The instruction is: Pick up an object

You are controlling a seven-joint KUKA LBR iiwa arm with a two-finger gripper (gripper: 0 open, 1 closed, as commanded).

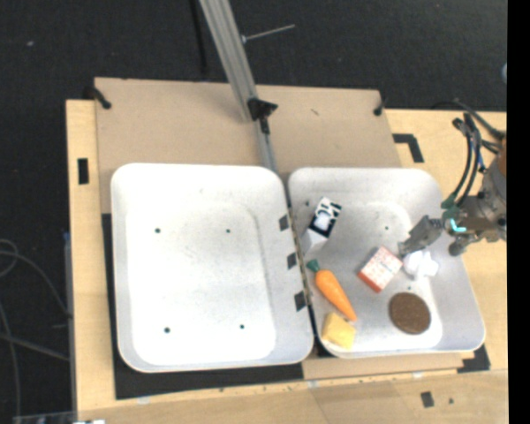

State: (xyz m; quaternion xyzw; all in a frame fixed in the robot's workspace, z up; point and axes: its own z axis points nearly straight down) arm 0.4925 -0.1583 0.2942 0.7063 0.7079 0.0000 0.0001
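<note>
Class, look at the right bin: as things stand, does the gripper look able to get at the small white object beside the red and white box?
Probably yes. The gripper hovers open just above the white object, which lies uncovered; the red and white box beside it is close and might crowd one finger.

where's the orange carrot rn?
The orange carrot lies in the right-hand white bin, near its left wall, just above the yellow block and left of the red-and-white box.

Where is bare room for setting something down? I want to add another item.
The left bin offers wide bare floor. The right bin is crowded: carrot, yellow block, brown disc, red-and-white box, with the gripper above.
</note>
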